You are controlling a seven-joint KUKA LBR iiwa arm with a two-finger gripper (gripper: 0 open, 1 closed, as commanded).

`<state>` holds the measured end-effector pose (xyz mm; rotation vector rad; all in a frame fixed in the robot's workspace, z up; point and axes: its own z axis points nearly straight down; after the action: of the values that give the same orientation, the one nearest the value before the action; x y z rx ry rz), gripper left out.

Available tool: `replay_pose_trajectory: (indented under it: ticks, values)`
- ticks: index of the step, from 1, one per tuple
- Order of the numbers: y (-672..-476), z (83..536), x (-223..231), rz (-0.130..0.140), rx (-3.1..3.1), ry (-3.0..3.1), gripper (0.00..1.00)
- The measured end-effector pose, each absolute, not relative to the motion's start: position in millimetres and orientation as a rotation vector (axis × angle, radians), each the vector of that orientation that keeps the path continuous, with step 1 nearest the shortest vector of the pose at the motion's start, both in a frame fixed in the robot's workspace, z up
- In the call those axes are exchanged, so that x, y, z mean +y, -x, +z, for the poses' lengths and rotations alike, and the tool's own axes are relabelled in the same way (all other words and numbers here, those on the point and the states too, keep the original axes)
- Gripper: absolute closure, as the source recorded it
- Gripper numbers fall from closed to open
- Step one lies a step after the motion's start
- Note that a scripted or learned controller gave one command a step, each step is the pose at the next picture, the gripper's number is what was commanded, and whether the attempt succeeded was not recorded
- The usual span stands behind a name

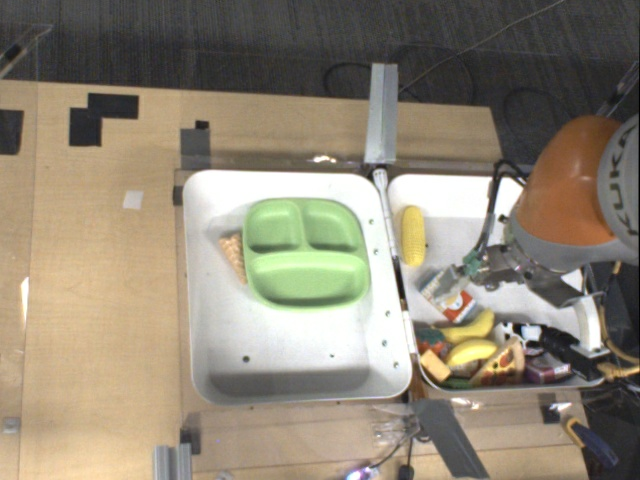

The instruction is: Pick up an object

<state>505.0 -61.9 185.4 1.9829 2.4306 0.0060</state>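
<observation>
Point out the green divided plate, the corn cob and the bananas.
green divided plate (304, 252): camera view, on the ridge between its compartments.
corn cob (412, 234): camera view, middle of the cob.
bananas (470, 328): camera view, on the upper banana's curved body.

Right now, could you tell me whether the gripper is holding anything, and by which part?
It cannot be told: the gripper hangs over the right bin, close above a small packet, its fingertips unclear.
</observation>
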Motion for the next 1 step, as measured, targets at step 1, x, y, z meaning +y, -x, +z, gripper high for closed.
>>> replay_pose_trajectory:
  ticks: [1]
  values:
    - [-527.6,97.8,-90.6,0.004,2.350,-2.081,0.00]
